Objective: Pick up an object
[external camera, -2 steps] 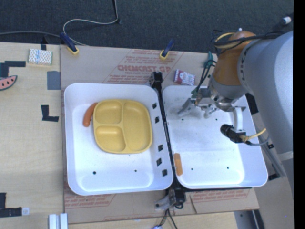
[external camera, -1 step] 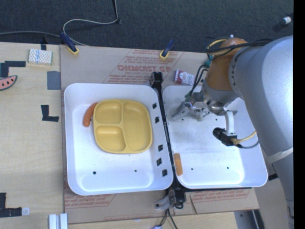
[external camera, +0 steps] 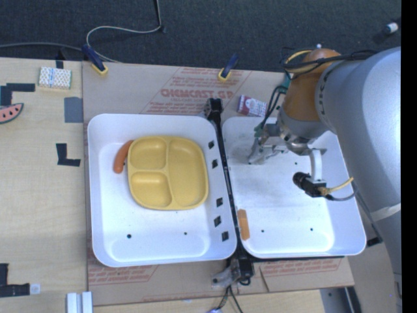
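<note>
My gripper [external camera: 258, 155] hangs low over the upper left part of the right bin [external camera: 326, 237], close to the divider between the bins. I see nothing under or beside it on the bin floor. A small orange stick-shaped object [external camera: 243, 224] lies against the right bin's left wall, well below the gripper. In the left bin [external camera: 156, 243] a yellow divided plate [external camera: 168, 173] lies flat. An orange sausage-shaped piece [external camera: 120, 157] lies along the plate's left edge.
A small printed packet [external camera: 249, 105] lies on the cardboard just behind the right bin. Two yellow-and-blue clamps [external camera: 96, 60] [external camera: 228, 74] hold the cardboard's back edge. The grey arm [external camera: 371, 129] covers the right bin's right side, and a black cable plug [external camera: 307, 184] hangs below the wrist.
</note>
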{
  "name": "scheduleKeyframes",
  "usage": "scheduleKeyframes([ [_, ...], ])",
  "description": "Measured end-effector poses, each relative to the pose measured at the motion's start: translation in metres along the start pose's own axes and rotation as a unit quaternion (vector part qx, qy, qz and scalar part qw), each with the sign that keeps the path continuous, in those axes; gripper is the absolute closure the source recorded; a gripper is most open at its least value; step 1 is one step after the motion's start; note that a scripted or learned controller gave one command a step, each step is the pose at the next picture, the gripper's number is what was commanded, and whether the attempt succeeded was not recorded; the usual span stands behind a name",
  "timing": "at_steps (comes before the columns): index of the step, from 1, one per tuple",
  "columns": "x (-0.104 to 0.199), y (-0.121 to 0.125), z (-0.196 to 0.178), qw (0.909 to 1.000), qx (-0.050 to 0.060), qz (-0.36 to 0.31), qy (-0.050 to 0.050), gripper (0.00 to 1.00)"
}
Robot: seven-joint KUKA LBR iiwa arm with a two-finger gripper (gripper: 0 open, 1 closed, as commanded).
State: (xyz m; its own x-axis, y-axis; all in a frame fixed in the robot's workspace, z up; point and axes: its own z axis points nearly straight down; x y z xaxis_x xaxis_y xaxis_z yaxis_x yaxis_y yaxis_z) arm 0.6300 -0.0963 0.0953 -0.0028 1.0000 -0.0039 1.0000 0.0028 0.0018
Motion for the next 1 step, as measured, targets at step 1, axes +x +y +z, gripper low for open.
scheduleKeyframes([
  [1, 0.0005, -0.0003, -0.0092, 1.0, 0.001, 0.0, 0.0, 1.0],
])
